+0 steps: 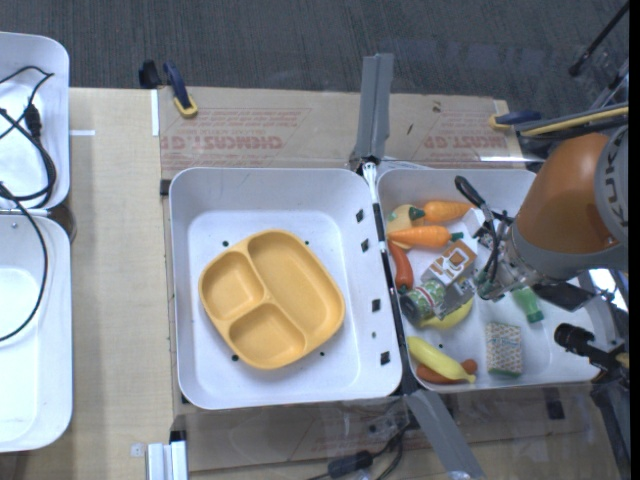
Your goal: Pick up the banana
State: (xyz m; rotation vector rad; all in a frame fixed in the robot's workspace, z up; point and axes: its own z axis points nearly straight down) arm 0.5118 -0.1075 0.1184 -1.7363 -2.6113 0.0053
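Banana [440,356] lies at the right bin's [560,376] front edge, touching a carrot; gripper [492,286] hovers near the can [436,298], fingers' state unreadable, so it risks grabbing clutter instead.

Two white bins are counted: a left bin [190,298] and a right bin [560,373]. One yellow divided plate [270,298] with three compartments is seen in the left bin. In the right bin, two carrots [432,224] are counted at the top, one banana [438,357] near the front, and one sponge [504,348]. One gripper [490,283] is seen.
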